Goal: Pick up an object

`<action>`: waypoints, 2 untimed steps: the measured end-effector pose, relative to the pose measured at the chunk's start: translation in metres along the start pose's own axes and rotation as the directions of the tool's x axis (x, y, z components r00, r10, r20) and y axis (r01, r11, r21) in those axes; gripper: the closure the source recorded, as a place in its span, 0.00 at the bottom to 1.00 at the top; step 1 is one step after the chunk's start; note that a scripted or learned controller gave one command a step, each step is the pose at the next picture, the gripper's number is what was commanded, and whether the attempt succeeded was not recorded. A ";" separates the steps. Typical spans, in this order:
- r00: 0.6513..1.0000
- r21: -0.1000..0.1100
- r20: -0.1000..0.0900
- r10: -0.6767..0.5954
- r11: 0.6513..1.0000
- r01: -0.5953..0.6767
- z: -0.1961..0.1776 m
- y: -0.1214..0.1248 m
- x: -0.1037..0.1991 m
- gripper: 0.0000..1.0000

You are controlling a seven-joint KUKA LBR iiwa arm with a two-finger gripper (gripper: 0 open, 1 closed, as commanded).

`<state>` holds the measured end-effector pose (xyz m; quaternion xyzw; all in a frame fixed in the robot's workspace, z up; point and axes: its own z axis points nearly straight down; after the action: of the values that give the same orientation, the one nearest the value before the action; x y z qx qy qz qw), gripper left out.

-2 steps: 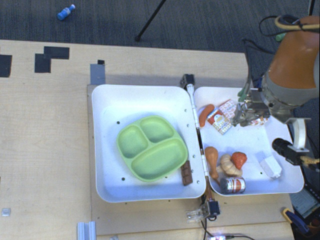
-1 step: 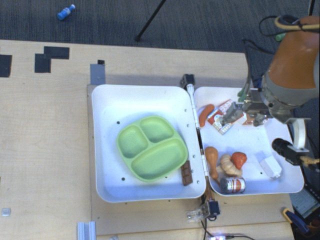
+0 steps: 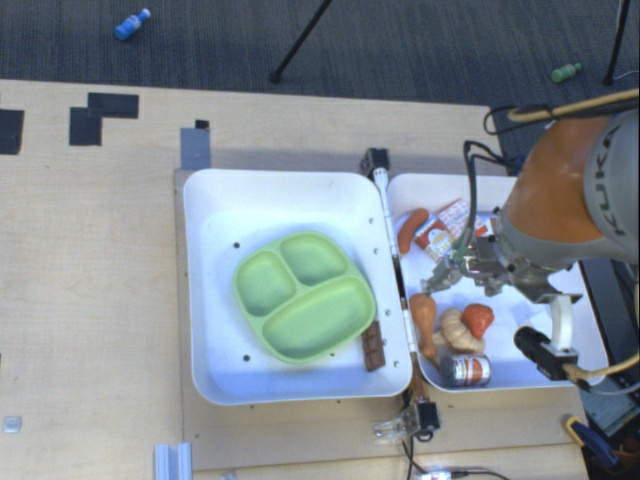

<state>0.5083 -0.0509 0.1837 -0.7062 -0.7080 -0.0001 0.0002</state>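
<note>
Gripper (image 3: 447,271) hangs low over the right bin (image 3: 590,363), fingers spread and grasping nothing, above a carrot (image 3: 424,320), bread roll (image 3: 459,330), strawberry (image 3: 479,318) and can (image 3: 466,370). Left bin (image 3: 205,268) holds a green divided plate (image 3: 305,295) and chocolate bar (image 3: 372,347).

floor: dark grey carpet (image 3: 300,18) | bench: pale wood (image 3: 90,268) | black stand legs (image 3: 310,28)

The grey arm (image 3: 600,183) at the right bin's far right corner carries large dark letters, of which "KU" can be read at the frame's edge. Print on the red-and-white packet (image 3: 443,230) is too small to read.
</note>
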 end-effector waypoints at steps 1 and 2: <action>1.000 -0.005 0.000 -0.003 1.000 0.003 -0.011 0.002 0.000 1.00; 1.000 -0.005 0.000 -0.002 1.000 0.002 -0.011 0.002 0.000 0.00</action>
<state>0.5102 -0.0505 0.1949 -0.7055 -0.7087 -0.0019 -0.0014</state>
